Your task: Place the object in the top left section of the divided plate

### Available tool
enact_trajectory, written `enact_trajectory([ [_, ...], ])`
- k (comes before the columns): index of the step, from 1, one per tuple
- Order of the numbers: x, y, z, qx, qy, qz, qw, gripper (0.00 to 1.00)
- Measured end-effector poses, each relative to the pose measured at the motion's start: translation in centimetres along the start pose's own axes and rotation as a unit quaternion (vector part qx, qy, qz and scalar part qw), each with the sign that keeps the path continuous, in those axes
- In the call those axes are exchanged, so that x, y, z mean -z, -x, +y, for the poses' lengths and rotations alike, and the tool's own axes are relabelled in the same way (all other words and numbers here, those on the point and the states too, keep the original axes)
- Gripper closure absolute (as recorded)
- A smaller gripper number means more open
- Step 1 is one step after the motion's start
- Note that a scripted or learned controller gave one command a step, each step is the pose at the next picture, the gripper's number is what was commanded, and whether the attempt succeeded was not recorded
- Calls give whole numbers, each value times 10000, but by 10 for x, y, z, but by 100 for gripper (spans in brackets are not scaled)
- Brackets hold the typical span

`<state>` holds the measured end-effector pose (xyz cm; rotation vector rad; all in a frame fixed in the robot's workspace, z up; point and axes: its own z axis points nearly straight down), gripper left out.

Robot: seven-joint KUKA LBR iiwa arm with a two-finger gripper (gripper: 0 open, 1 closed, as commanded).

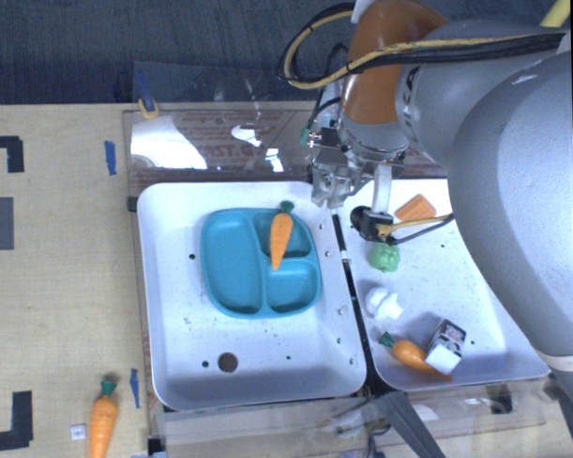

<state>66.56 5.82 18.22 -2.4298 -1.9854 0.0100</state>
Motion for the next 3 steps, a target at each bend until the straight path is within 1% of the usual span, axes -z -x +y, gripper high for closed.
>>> enact_trajectory([
  [1, -47, -28, -4, 1445, 40, 7, 9895, 100],
  [2, 66, -6, 0, 1782, 56, 6, 9840, 100],
  [3, 110, 7, 2, -52, 35, 8, 10000, 100],
])
